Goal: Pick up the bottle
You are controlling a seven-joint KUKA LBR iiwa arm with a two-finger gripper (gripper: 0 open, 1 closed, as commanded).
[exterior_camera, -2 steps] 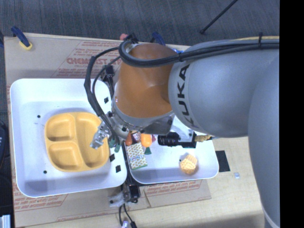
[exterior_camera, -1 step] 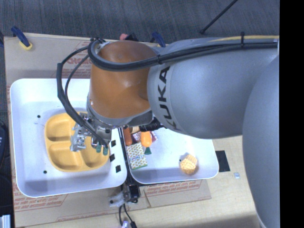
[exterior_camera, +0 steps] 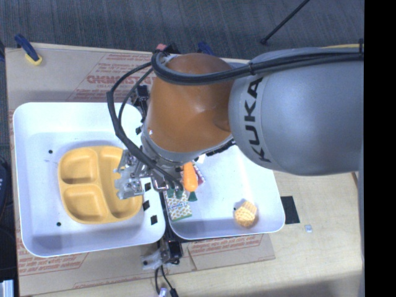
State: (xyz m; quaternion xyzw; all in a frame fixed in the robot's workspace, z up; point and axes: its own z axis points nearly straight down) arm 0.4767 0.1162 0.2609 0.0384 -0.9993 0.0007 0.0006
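My gripper (exterior_camera: 131,179) hangs low over the right edge of a yellow divided tray (exterior_camera: 83,184) in the left bin (exterior_camera: 25,166), close to the wall between the two bins. The arm's orange band (exterior_camera: 185,104) and grey body (exterior_camera: 297,116) cover the back of the right bin (exterior_camera: 216,224) and whatever lies there. I cannot make out any object held at the gripper. Just right of the gripper, an orange carrot-shaped toy (exterior_camera: 190,178) lies in the right bin.
A small green-and-white patterned packet (exterior_camera: 179,208) lies by the right bin's left wall, under the carrot. A yellow corn-like toy (exterior_camera: 245,214) sits near that bin's front right corner. Cables (exterior_camera: 120,104) loop off the wrist over the left bin.
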